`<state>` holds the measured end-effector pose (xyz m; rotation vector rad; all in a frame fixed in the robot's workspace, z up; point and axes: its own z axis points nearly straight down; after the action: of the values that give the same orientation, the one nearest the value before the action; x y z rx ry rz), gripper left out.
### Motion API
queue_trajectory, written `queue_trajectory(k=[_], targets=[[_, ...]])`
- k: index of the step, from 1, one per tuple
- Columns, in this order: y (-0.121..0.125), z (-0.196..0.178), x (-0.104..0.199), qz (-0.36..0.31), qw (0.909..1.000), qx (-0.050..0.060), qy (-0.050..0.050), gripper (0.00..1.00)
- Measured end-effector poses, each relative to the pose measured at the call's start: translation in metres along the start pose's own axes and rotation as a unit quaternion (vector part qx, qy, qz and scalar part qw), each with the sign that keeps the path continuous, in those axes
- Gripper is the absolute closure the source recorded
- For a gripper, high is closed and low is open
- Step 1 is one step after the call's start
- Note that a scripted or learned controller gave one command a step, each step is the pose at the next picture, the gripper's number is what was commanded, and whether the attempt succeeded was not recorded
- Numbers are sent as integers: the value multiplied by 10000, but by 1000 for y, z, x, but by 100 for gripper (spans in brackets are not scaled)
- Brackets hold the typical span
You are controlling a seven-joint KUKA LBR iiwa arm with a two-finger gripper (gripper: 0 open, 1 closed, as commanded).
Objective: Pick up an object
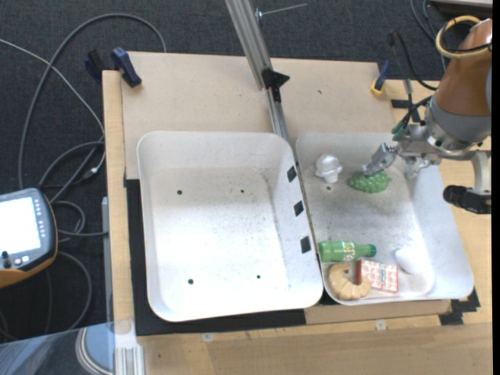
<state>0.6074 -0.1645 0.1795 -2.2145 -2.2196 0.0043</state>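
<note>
The green object [369,182] lies in the right bin [437,233], upper right of frame, just below-left of the gripper [382,159]; whether its fingers grip anything cannot be told.

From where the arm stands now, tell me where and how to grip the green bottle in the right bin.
Grip the green bottle across its middle, coming straight down from above. It lies on its side, long axis running left to right, so the fingers should close across its narrow width. Keep toward its cap end, since the round pastry and red packet sit close below it.
</note>
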Motion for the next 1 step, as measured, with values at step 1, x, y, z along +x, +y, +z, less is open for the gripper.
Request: queue_trajectory(k=[1], targets=[[0,64,2,9,10000,8,1,0]])
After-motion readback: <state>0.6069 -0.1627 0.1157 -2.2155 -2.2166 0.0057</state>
